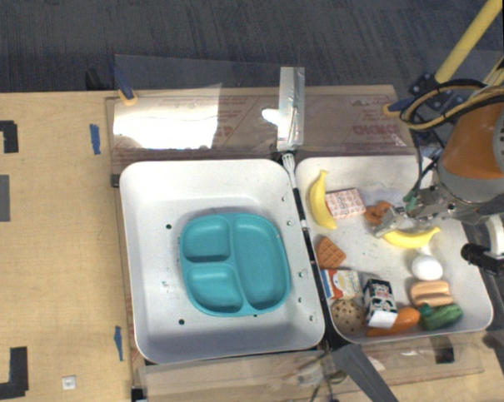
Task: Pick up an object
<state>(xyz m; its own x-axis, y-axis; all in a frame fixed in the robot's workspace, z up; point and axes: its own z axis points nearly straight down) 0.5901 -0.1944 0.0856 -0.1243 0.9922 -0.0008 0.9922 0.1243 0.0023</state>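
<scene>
My gripper [416,210] hangs low over the right bin [475,253], at the end of the grey arm with its orange band [475,149]. It sits just above a small yellow banana [412,238] and just right of a small orange-brown toy [378,212]. I cannot see anything held in it. A larger banana [320,200] lies upright along the bin's left wall, with a pink-checked box [345,203] beside it.
The right bin also holds a brown waffle piece [329,253], a white egg [427,268], a hot dog [431,292], a green pepper [445,315], a carrot [405,318], a milk carton [378,301] and a cookie [347,314]. A teal divided plate [235,263] lies in the left bin [145,242].
</scene>
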